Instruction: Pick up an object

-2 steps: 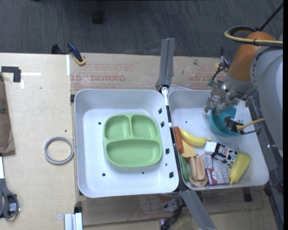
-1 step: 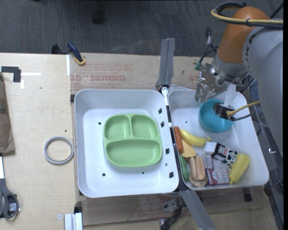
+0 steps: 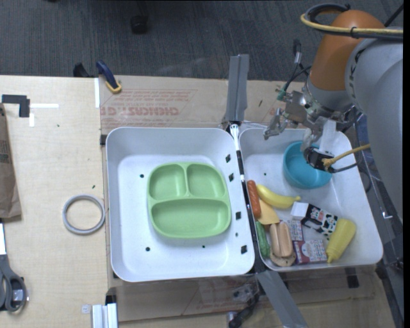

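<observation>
Well, green plate (image 3: 189,200) inside left bin (image 3: 128,246)

I see a bulky pale grey arm (image 3: 381,77) with a smooth, rounded casing. Glossy orange band (image 3: 336,54) above the wrist. A yellow-and-black cable (image 3: 327,11) loops over the band, and thin black wires (image 3: 296,67) trail beside it. Gripper (image 3: 306,123): bare silver metal with cluttered brackets.

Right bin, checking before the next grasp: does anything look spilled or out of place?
Nothing spilled. The banana, hot dog and yellow bottle crowd the right bin's near end in a jumble; the blue bowl sits apart.
</observation>
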Tool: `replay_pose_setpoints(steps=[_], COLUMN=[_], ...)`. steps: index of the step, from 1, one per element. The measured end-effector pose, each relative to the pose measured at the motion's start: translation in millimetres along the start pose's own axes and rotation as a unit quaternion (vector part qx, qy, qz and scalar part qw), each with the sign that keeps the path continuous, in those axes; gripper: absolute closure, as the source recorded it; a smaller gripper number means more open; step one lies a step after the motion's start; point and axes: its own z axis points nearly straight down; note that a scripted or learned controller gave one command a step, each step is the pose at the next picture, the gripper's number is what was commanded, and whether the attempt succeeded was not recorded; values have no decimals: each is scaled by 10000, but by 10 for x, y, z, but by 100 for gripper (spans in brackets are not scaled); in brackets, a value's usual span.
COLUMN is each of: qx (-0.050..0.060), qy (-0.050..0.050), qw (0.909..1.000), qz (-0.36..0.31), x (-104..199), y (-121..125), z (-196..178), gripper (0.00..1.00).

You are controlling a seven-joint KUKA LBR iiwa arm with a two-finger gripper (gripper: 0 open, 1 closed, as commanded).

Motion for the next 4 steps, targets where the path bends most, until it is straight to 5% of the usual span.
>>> replay_pose_setpoints(steps=[1,2,3,4], qx=[3,-12,-10,-4], qy=[-4,2,-9,-1], qw=[9989,9902,9905,10000], qz=[-478,-1395,-1377,-25], x=[-368,-293,-317,443], y=[43,105,114,-149], z=[298,987,869,-2], gripper=[0,0,100,100])
